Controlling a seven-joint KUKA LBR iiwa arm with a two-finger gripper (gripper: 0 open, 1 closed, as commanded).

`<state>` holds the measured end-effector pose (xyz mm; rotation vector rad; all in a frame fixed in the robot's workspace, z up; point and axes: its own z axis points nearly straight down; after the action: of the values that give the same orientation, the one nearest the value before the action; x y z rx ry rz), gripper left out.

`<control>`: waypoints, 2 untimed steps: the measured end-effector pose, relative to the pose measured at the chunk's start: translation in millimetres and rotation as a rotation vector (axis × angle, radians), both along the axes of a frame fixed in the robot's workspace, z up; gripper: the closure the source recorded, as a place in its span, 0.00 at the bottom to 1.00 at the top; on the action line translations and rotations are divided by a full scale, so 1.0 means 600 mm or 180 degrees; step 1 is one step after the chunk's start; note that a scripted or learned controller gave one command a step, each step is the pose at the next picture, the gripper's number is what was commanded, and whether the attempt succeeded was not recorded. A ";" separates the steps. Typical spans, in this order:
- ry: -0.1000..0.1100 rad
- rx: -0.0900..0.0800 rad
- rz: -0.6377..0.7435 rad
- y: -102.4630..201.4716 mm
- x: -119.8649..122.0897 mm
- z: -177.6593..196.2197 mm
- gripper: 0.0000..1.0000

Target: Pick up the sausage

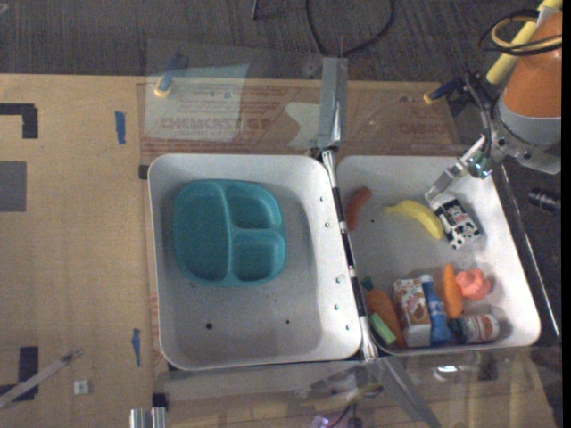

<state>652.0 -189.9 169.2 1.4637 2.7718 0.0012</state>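
Brown board covers the bench (pixel 71 239), and on its far left we see black squares and short strips of blue tape (pixel 119 127). Moving right, we come to the left bin (pixel 178 328), white and shallow, with a teal divided plate (pixel 229 232) lying in its upper half. A clear sheet (pixel 201 101) with faint lettering lies flat just above this bin.

Past the metal seam where the two bins meet, we reach the right bin (pixel 508 239). The sausage (pixel 357 207), reddish-brown, lies near that bin's upper left corner, close beside the dividing wall and tilted slightly. Just to its right we see a yellow banana (pixel 415 216), apart from the sausage.

Along the lower edge of the right bin we see a crowd of things: a carrot (pixel 384 308) at the left, a small carton (pixel 411 303) beside it, a blue tube (pixel 436 315), an orange piece (pixel 452 292) and a pink lump (pixel 473 283).

Farther right, a black-and-white patterned box (pixel 455 221) sits beneath the hand (pixel 444 185). The hand hangs over the upper right part of the bin, well apart from the sausage. We cannot tell how it is set, open or closed. Above it the arm (pixel 533 105) rises with its orange band at the upper right.
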 end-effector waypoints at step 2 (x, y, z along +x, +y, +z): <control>-0.0008 0.0001 0.0549 0.128 -0.023 -0.134 0.00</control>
<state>638.3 -113.0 88.7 1.2188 2.8856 0.0045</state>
